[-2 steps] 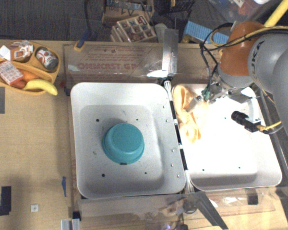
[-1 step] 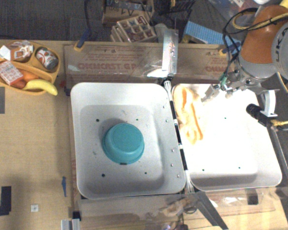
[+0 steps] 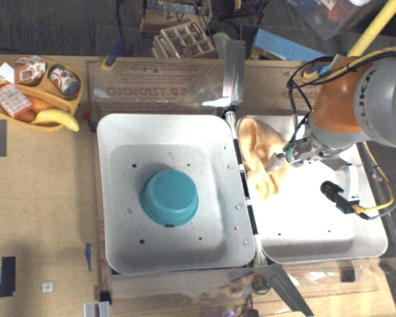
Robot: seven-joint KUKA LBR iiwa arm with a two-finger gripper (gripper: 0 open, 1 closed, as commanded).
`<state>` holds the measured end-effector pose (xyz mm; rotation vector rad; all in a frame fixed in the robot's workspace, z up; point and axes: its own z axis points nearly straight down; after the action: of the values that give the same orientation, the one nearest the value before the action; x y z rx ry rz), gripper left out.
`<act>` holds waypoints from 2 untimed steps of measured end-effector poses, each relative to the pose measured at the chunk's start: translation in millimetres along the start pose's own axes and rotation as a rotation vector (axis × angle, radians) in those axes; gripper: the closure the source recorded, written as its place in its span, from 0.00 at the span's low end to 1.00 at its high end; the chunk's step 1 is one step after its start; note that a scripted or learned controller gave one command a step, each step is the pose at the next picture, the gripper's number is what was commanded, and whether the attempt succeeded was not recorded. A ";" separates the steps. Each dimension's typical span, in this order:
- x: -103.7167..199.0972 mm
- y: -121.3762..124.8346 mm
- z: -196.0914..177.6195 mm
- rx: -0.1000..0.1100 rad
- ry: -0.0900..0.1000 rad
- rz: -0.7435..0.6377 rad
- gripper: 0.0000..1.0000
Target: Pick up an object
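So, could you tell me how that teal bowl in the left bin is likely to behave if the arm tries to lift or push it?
The teal bowl sits upside down, so it probably won't roll or tip. Its smooth, rounded dome offers little to pinch and may slip. It looks like stiff, light plastic, so a push would likely slide it across the left bin.

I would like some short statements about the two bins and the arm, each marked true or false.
1. The teal bowl lies in the left bin. True.
2. The bowl stands with its opening upward. False: it lies upside down, base up.
3. A tan cloth-like object lies in the right bin, by its left wall. True.
4. The hand is over the left bin. False: it is over the right bin, at the tan object's edge.
5. A banana lies outside the bins. True.
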<state>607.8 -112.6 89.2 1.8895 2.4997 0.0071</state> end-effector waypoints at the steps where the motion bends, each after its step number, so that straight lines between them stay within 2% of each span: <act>1: -2.2 0.3 -10.7 -0.004 -0.002 0.005 1.00; 2: -2.5 0.2 -10.7 -0.004 -0.002 0.005 0.00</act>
<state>608.6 -114.9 99.9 1.8929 2.4920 0.0109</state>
